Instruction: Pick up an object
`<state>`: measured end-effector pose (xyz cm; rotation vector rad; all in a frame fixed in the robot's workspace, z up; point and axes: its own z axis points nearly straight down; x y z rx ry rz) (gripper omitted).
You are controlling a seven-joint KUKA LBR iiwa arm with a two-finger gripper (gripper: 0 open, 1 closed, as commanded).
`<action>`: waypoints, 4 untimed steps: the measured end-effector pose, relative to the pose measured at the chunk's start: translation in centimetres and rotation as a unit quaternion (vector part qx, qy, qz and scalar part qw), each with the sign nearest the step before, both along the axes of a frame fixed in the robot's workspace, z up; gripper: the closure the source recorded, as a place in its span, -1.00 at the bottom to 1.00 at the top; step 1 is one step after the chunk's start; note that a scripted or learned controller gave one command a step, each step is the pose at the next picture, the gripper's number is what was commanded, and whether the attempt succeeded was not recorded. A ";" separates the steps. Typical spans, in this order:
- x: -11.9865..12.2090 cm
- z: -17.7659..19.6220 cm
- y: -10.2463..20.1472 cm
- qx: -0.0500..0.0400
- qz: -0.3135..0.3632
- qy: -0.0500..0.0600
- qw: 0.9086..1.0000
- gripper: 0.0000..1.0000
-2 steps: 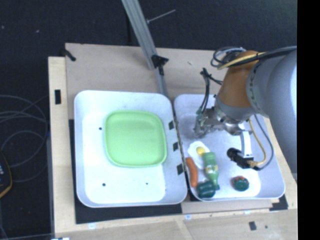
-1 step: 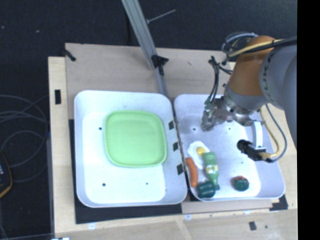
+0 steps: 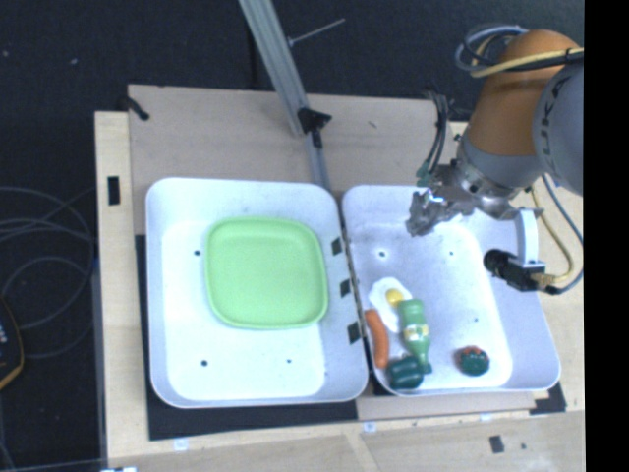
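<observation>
The approach is the step in hand: the gripper (image 3: 425, 214), whose open-or-closed state I cannot tell, hangs over the right bin's (image 3: 447, 259) far end, well apart from the green bottle (image 3: 414, 327) near the front, so it must travel nearer and descend.

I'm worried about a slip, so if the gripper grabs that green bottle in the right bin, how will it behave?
The green bottle lies on its side, so it looks apt to roll under a push. Its rounded body may slip between fingers. It touches the orange carrot and the fried egg, so these would probably shift too.
</observation>
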<state>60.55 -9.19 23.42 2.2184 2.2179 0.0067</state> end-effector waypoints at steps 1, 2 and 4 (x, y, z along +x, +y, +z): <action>0.0 1.1 -0.1 0.000 0.000 0.002 1.000 1.00; 0.3 1.6 4.3 0.001 0.002 0.003 1.000 1.00; -0.6 1.5 14.3 0.001 0.002 0.003 1.000 1.00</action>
